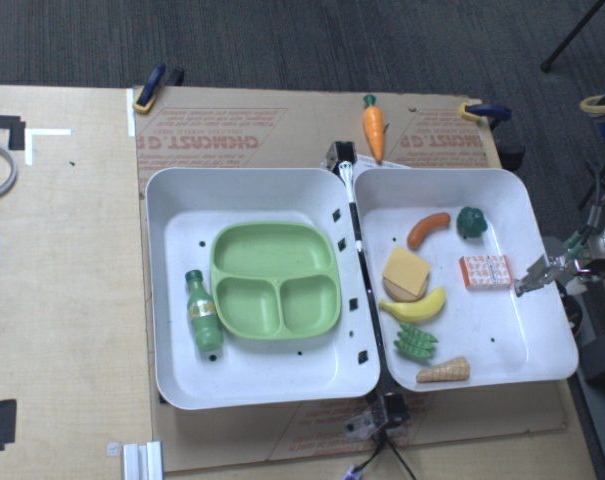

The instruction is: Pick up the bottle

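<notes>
Two white bins are sitting side by side on the bench. The green bottle [204, 314] is lying in the left bin [172, 368], just beside the left edge of a green divided plate [276, 280], cap pointing away. The gripper [535, 278] is hovering at the right bin's [542, 358] far right rim, well apart from the bottle; whether it is open or closed I cannot tell. The bottle is looking like light, rigid, smooth plastic, likely slippery; gripping across the labelled midsection seems safest.
</notes>
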You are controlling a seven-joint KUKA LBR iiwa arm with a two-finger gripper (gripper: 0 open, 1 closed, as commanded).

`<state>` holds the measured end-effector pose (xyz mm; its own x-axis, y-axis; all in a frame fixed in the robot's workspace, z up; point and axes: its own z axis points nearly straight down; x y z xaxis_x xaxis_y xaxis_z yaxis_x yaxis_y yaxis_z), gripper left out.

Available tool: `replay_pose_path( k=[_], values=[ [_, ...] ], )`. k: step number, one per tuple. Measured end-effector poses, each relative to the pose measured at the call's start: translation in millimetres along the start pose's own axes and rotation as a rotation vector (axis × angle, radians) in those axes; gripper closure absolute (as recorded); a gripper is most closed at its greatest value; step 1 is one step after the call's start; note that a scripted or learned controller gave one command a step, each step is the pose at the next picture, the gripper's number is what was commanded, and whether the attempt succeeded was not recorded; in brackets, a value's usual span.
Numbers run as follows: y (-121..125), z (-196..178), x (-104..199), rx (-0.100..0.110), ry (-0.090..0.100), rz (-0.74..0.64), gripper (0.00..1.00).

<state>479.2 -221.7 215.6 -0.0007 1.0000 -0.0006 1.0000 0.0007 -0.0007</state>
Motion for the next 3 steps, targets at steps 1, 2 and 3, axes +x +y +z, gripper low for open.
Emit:
replay_pose_path(
  k=[1,2,3],
  values=[
    [1,-9,0,-0.001,-0.001,-0.001,1.00],
    [-2,-6,104,0.001,0.001,0.021,1.00],
    [-2,24,192,0.002,0.000,0.024,1.00]
  ],
)
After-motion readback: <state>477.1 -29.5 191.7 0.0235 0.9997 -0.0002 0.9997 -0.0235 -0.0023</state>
